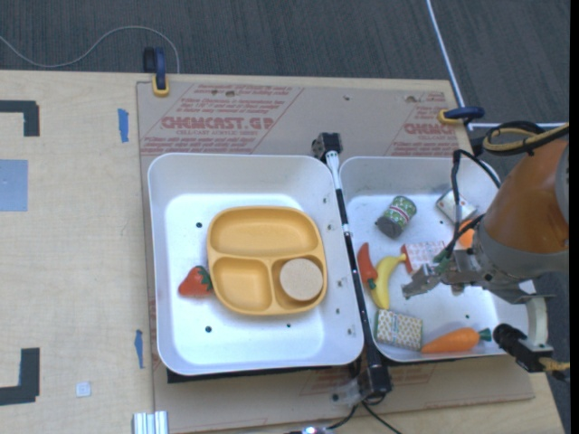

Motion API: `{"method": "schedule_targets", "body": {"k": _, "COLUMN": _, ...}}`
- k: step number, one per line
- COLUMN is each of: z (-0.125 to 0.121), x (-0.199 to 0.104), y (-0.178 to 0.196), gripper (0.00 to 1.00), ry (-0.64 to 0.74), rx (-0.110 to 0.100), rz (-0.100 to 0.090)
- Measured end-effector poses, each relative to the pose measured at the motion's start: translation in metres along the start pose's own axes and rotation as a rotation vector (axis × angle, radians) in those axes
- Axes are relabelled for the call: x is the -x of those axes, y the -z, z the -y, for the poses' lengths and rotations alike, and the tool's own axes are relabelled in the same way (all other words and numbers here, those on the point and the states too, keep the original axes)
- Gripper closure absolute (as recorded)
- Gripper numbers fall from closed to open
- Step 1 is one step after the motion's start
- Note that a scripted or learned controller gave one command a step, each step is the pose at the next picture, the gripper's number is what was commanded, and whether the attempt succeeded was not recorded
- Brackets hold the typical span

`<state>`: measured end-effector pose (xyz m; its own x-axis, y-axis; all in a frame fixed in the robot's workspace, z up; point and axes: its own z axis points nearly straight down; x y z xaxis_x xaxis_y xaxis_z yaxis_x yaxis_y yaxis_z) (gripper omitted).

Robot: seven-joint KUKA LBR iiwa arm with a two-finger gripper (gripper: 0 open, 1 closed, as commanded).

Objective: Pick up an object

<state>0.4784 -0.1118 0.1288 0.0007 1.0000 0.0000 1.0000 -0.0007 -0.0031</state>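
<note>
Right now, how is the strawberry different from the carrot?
The strawberry is red and stubby; the carrot is orange, long and pointed. The strawberry lies in the left bin, touching the yellow tray; the carrot lies in the right bin, near the front edge. Both look like toy food with green tops.

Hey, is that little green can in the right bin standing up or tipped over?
Tipped over: the green can lies on its side, its round end facing the camera.

We saw two white bins [172, 242] on a tan surface [72, 242] — a yellow tray [262, 233], red strawberry [194, 282], yellow banana [385, 277], orange carrot [450, 340] and green-labelled can [397, 215].
</note>
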Motion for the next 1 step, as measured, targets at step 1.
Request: {"method": "schedule_targets", "body": {"k": 1, "z": -0.0009, "x": -0.0119, "y": -0.0326, "gripper": 0.0, "ry": 0.0, "rx": 0.003, "rz": 0.0}}
